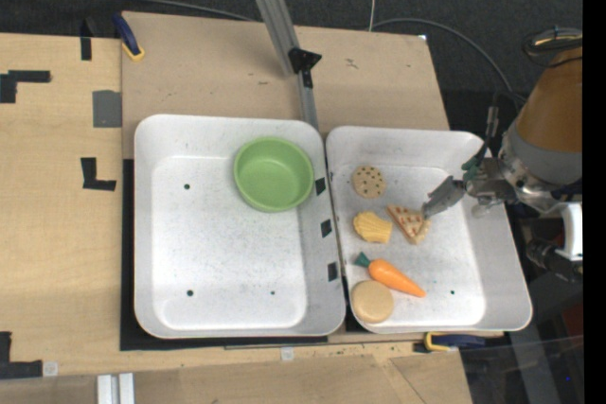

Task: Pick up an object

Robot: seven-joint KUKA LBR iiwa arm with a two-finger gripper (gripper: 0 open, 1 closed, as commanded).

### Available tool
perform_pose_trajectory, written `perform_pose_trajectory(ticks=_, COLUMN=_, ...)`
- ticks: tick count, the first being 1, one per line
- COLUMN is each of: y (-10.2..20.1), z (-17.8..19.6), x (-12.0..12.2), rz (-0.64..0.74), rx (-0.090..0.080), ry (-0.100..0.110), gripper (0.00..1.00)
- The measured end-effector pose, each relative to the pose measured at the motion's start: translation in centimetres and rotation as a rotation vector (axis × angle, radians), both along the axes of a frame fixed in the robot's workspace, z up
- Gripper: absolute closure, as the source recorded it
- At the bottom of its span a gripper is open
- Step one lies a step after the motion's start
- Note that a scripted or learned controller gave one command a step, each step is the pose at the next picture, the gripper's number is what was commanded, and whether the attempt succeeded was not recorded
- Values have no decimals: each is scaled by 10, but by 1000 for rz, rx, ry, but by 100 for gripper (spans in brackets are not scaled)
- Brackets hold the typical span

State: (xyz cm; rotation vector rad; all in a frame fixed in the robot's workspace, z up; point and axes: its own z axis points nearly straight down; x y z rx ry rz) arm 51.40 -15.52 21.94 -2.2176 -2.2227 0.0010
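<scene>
Gripper [437, 201] angles down beside the waffle wedge [410, 223] in the right bin [492, 293], apparently lining up a grab; its spread cannot be told.

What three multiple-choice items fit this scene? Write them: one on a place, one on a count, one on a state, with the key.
1. Where does the green bowl lie?
A. in the left bin
B. in the right bin
C. on the bare bench

2. How many food pieces lie in the right bin?
A. three
B. five
C. seven

3. How does the claw stand to the waffle wedge?
A. it lifts the wedge high over the bin
B. its tip is low, just beside the wedge
C. it hovers over the bowl

Key: 1 A, the bowl sits in the left bin's upper right corner. 2 B: cookie, yellow piece, wedge, carrot, round bun. 3 B, the tip meets the wedge's upper right edge.
</scene>
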Motion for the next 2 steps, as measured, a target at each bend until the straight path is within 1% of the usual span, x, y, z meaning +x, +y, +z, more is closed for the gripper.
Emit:
perform_pose_trajectory(ticks=1, y=0, z=0, x=0, rz=0, rx=-1, ry=0, gripper=0)
perform_pose_trajectory(ticks=2, y=10, z=-49, x=0, rz=-1, rx=1, ry=5, gripper=0)
